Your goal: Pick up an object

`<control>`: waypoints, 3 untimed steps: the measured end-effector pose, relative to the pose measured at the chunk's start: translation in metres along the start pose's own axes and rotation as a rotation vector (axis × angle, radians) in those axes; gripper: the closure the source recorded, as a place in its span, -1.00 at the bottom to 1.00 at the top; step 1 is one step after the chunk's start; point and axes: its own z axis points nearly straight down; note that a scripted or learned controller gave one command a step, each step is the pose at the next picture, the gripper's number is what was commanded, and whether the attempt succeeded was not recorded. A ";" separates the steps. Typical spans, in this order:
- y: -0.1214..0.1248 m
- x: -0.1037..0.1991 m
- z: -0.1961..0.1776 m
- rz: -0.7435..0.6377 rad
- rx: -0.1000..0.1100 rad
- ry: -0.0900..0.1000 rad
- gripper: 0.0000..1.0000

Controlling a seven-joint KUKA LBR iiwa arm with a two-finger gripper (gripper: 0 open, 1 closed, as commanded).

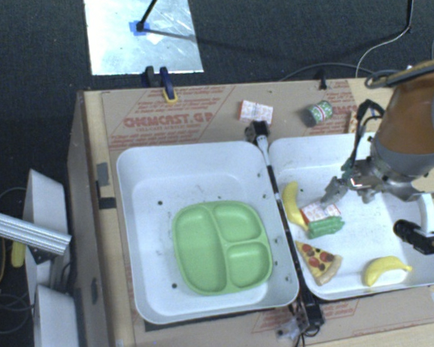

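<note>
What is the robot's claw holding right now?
Nothing. The gripper hangs open over the right bin, just above the small box, with nothing between its fingers.

Two white bins: left bin (pixel 141 213), right bin (pixel 328 148). One green divided plate (pixel 222 245) in left. Right: two bananas (pixel 291 202) (pixel 385 269), one pizza slice (pixel 318 259), one green packet (pixel 326 226). One small can (pixel 320 112) on far bench.

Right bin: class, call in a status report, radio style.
Gripper over right bin, nothing between its fingers. Nearest: red-and-white box on green toy. Banana alongside.
</note>
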 end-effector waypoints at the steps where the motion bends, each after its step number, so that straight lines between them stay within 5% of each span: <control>1: 0.009 0.002 0.082 0.001 -0.009 0.001 -1.00; 2: 0.075 0.019 0.081 0.001 -0.015 -0.004 -1.00; 3: 0.122 0.003 0.046 -0.002 -0.007 -0.002 -1.00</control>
